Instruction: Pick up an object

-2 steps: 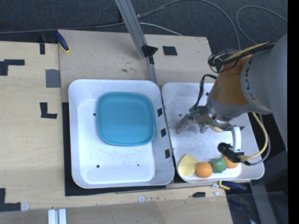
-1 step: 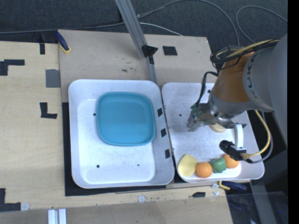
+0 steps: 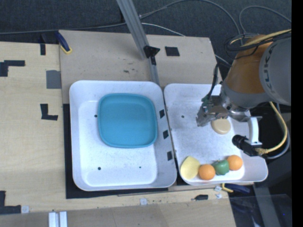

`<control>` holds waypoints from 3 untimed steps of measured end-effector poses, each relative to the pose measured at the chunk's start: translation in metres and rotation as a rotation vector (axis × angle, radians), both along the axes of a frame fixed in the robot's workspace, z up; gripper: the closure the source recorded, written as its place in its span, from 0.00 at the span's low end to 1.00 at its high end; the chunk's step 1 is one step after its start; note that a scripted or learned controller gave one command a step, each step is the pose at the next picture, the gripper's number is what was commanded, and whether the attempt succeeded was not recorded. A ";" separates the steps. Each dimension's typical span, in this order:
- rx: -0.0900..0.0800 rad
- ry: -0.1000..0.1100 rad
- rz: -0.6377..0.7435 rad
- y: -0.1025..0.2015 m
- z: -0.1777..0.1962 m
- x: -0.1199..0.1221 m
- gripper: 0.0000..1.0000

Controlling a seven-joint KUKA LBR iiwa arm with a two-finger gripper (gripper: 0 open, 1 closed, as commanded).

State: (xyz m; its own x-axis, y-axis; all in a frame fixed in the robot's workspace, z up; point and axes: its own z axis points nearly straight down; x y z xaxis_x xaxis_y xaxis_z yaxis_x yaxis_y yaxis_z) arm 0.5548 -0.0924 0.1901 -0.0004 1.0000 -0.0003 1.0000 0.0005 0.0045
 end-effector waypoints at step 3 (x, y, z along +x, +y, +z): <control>0.001 0.005 0.004 0.057 0.094 0.002 1.00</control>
